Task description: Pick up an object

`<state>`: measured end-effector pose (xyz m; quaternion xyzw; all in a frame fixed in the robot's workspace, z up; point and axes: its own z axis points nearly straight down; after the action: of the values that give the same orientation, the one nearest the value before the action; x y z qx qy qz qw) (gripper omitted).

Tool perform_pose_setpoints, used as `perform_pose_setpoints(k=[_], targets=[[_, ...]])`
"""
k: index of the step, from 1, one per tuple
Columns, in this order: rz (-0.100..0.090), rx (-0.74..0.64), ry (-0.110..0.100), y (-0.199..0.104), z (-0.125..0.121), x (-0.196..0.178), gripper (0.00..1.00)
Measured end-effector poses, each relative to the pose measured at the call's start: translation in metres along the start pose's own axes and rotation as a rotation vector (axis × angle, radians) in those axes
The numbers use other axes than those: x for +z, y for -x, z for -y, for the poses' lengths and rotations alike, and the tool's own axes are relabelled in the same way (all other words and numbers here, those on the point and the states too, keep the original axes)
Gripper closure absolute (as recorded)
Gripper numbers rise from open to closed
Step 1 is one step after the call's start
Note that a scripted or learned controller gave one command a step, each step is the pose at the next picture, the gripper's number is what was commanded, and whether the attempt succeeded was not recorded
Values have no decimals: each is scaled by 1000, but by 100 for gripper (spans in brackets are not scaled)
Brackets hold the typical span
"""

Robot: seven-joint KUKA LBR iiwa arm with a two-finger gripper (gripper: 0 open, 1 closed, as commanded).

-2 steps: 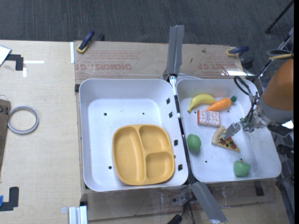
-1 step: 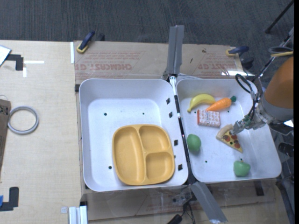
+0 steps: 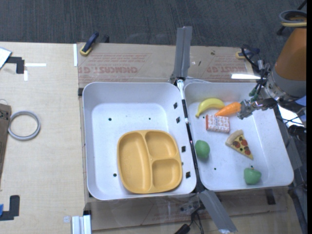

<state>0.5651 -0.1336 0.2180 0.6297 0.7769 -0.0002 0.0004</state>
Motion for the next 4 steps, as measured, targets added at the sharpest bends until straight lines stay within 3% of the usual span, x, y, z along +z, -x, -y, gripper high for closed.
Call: perform_pose_setpoints(k=[1,2,3,4], targets=[[1,385,-3,-60,-104,27,100],[2,425,-1,25,-90,-70,100],[1,424,-2,24,-90,-70,0],[1,342,-3,46,-85,93,0]])
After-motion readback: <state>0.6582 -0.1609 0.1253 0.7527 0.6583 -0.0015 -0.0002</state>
